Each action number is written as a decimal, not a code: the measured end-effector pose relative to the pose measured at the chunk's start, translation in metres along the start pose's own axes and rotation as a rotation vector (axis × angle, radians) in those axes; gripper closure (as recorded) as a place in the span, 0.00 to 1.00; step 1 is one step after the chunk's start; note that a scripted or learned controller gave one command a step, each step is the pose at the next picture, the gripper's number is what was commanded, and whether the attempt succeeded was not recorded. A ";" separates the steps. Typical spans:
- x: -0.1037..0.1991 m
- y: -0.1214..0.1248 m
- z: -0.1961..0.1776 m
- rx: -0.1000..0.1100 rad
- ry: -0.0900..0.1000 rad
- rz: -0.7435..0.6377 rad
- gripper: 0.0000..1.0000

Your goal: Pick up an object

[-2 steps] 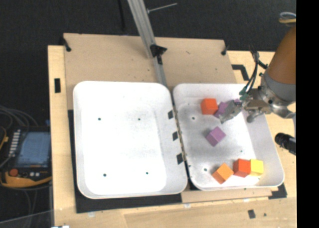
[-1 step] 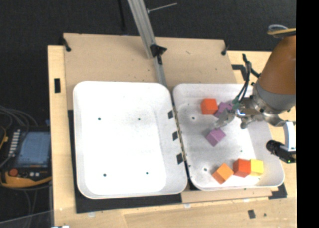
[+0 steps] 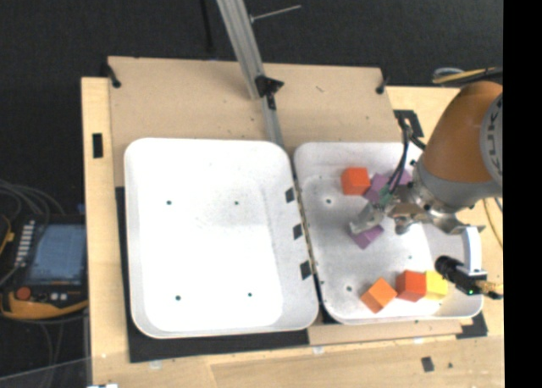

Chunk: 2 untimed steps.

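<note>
Purple, the small block (image 3: 369,236) lies in the middle of the right white bin (image 3: 339,166), directly beneath the arm's claw (image 3: 370,224), whose grip state cannot be told, so the coming move is straight down.

Grey arm (image 3: 461,145) with orange band, reaching in from right, end effector (image 3: 370,224) lowered.

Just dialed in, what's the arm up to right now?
The arm's gripper is down in the right bin, right at a purple block near the bin's middle. Whether it has a hold on it is unclear from here. An orange block sits just above, and orange, red and yellow blocks cluster at the near edge.
</note>
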State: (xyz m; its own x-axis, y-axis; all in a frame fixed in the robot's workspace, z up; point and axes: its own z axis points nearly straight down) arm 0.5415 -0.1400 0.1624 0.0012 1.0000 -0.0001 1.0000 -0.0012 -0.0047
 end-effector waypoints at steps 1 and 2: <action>-0.002 0.002 -0.014 -0.010 -0.002 0.007 1.00; -0.003 0.004 -0.068 -0.012 -0.002 -0.004 1.00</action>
State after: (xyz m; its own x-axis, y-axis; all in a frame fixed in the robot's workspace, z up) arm 0.5458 -0.1435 0.2307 -0.0031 1.0000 -0.0025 1.0000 0.0032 0.0077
